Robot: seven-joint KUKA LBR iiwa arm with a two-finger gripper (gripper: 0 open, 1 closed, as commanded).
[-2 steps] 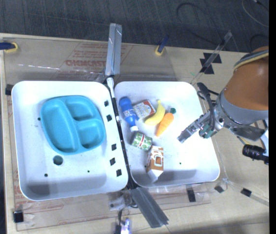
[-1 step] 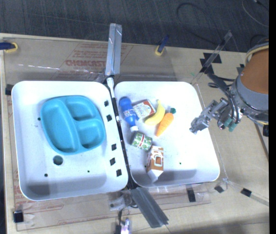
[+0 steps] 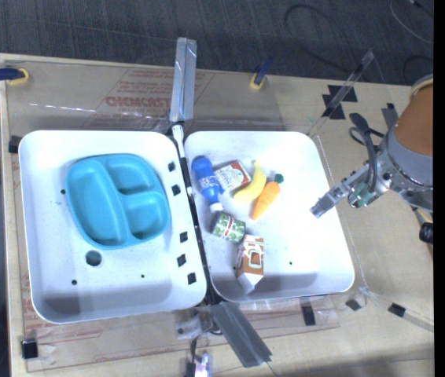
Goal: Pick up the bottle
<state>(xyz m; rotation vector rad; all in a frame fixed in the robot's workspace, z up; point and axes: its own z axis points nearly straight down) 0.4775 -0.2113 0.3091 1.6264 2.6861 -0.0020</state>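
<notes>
The bottle is blue with a pale label and lies on its side in the right bin, close along that bin's left wall. My gripper hangs over the right rim of the same bin, well to the right of the bottle and apart from every object. Nothing is visible in its grasp. The grey arm with its orange band comes in from the right edge.
Beside the bottle lie a small printed pack, a banana, a carrot, a green can and a brown carton. The left bin holds a blue divided tray.
</notes>
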